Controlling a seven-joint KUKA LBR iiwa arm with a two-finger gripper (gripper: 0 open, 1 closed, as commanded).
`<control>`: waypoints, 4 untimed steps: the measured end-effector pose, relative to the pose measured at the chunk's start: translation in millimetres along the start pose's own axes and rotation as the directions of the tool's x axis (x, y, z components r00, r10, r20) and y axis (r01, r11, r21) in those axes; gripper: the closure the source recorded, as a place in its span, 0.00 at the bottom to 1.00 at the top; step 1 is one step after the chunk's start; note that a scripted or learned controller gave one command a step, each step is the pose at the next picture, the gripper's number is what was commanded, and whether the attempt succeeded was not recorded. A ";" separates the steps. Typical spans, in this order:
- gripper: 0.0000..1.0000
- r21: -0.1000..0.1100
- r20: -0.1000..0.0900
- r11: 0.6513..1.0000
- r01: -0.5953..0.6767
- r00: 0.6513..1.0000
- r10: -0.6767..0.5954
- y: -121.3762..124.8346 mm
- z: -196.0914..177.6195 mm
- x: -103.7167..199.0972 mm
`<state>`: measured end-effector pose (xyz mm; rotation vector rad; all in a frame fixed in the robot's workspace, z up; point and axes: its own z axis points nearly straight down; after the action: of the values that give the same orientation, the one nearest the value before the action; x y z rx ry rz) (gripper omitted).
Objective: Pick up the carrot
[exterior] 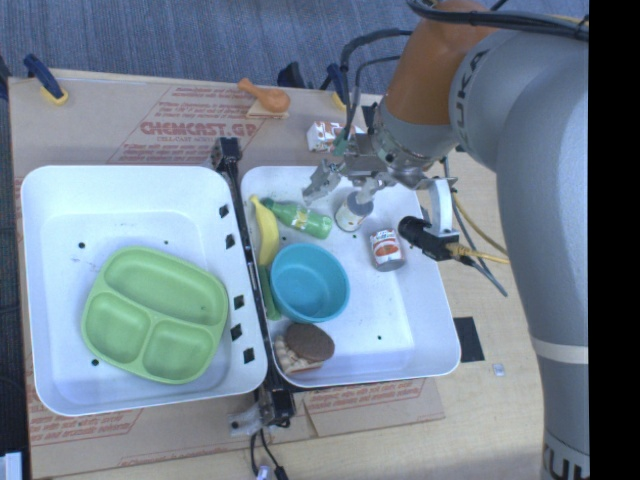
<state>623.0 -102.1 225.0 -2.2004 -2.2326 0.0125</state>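
A small orange, carrot-like thing [265, 95] lies on the cardboard behind the bins, outside both of them; I cannot tell for sure that it is the carrot. My gripper [338, 194] hangs low over the back of the right bin [430, 318], just above the cap end of a green bottle [300, 218]. Its fingers [322, 180] stand apart, open, and I see nothing between them. The orange thing is well up and to the left of the gripper.
The right bin also holds a yellow banana [266, 230], a blue bowl [309, 280], a small can [386, 249] and a brown round item [305, 345]. A green divided plate [155, 313] lies in the left bin [50, 198]. Blue clamps [45, 78] grip the bench's back edge.
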 end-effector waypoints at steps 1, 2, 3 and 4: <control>0.00 -0.017 0.006 0.999 -0.043 0.999 0.043 4.7 -203.7 -49.7; 0.00 -0.013 0.001 0.994 -0.112 0.994 0.112 30.5 -298.0 6.6; 1.00 -0.003 0.007 0.995 -0.102 0.995 0.102 30.9 -304.7 7.5; 1.00 0.013 0.003 0.966 -0.259 0.966 0.259 31.5 -141.2 64.2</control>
<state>655.1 -37.3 365.9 -2.4673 -1.9217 0.0305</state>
